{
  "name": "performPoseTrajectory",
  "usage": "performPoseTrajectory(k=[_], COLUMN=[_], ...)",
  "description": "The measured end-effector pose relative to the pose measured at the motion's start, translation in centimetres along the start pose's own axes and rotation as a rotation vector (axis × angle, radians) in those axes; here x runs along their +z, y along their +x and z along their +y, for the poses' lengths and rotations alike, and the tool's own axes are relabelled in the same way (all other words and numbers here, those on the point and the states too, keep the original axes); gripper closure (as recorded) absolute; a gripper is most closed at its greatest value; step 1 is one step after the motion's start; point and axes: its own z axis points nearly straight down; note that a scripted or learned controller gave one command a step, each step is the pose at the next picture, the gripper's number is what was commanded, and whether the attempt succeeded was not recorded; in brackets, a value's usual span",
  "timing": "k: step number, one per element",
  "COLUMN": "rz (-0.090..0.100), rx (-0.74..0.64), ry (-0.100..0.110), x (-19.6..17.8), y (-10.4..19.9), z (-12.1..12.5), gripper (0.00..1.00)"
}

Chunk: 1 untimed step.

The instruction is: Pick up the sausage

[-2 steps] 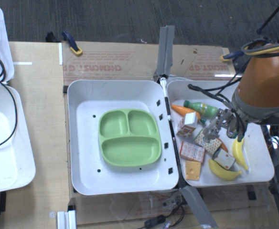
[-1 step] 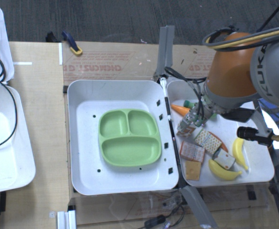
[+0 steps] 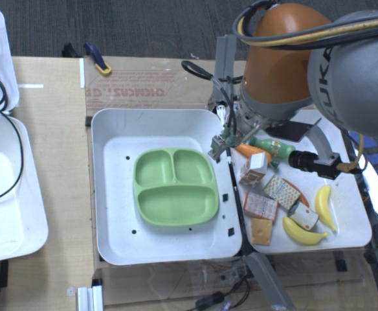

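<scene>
The end effector (image 3: 222, 142) is seen low over the left rim of the right bin (image 3: 354, 235); whether it is apart or together cannot be told. No sausage can be made out among the crowded items there. A green divided plate (image 3: 175, 186) is held in the left bin (image 3: 108, 173).

Grey arm (image 3: 354, 70), orange band (image 3: 279, 50), yellow cable (image 3: 318, 32)

Robot lab: wooden bench (image 3: 53, 128), white bins (image 3: 105, 193), loose cables (image 3: 1, 96).
</scene>
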Motion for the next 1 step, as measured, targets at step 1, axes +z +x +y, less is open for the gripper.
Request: performPoseTrajectory(k=[1], rz=[-0.001], rx=[0.451], ry=[0.002], x=[-10.9], y=[-0.04], z=[3.86], gripper=[1.0])
